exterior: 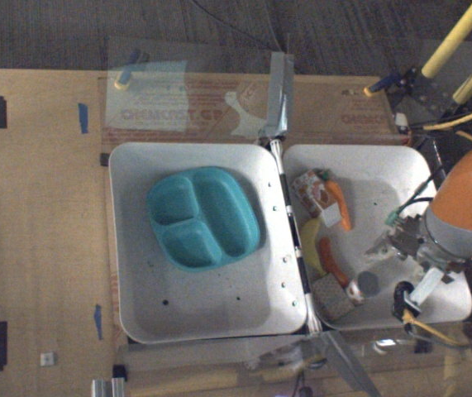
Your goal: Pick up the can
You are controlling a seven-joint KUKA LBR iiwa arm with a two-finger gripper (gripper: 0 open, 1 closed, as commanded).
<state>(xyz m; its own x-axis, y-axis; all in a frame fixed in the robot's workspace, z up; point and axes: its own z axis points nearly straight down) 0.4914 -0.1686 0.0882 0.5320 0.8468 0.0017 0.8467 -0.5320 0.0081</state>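
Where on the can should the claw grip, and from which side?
The can lies in the right bin with its round end showing, close beside a grey block on its left. Probably best to come from above and close across its curved sides, fingers placed top and bottom in the view, where bare floor leaves room.

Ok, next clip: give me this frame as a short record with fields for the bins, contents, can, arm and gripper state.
left bin: holds a teal divided plate
right bin: holds a carrot, a small packet, a yellow item, a grey block, the can
can: lying near the bin's front, not lifted
arm: over the right bin's right side
gripper: fingers unclear, right of the can
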